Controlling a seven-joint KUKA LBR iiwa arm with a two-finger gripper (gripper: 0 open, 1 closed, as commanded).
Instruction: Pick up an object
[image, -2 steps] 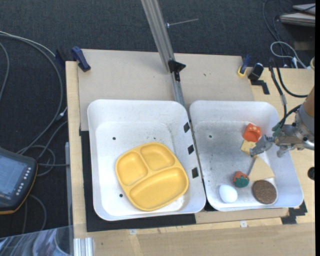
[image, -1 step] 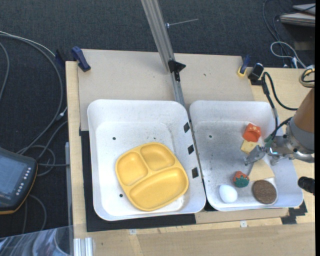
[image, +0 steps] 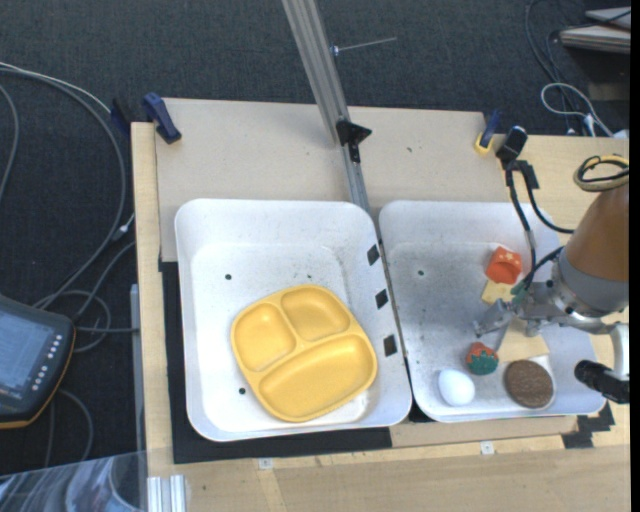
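Hovering over the right bin, my tool hangs low above its speckled floor, reaching in from three o'clock; I cannot tell from here how it is set, and nothing shows clearly within it. Several things lie close around it. An orange object sits at about twelve o'clock from the tool, with a pale yellow block just below it and nearer the tool. At six o'clock, just beside the tool, lies a small ball in green and red. A white egg rests at about seven o'clock, near the bin's front rim, and a brown round disc lies at about five o'clock, just beside the ball. A flat cream piece lies between the disc and my wrist.

On the counter the left bin holds a yellow divided plate with three compartments, well apart from my tool. I can read no writing on anything.
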